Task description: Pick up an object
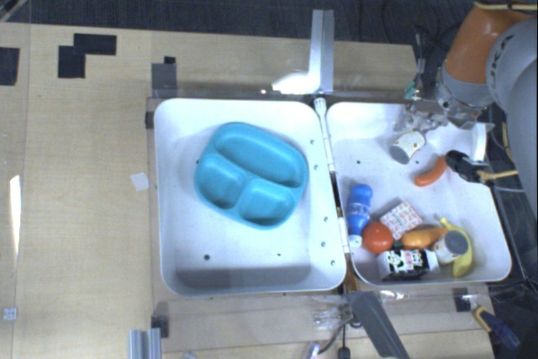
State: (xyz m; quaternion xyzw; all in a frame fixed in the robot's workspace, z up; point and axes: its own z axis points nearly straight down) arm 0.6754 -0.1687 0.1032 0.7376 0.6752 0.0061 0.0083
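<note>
Cup (408, 146) — 1, beneath gripper (418, 124); 2 bins (168, 206).

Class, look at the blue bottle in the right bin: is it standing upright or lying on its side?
Lying on its side. The blue bottle shows its full length along the right bin floor, beside the red ball.

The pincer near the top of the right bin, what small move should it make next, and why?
Probably a short drop straight down onto the small white cup. The pincer sits just above and beside that cup, which lies tipped over and apart from the orange sausage-shaped piece and the crowded pile lower in the right bin, so it looks like the nearest target.
</note>
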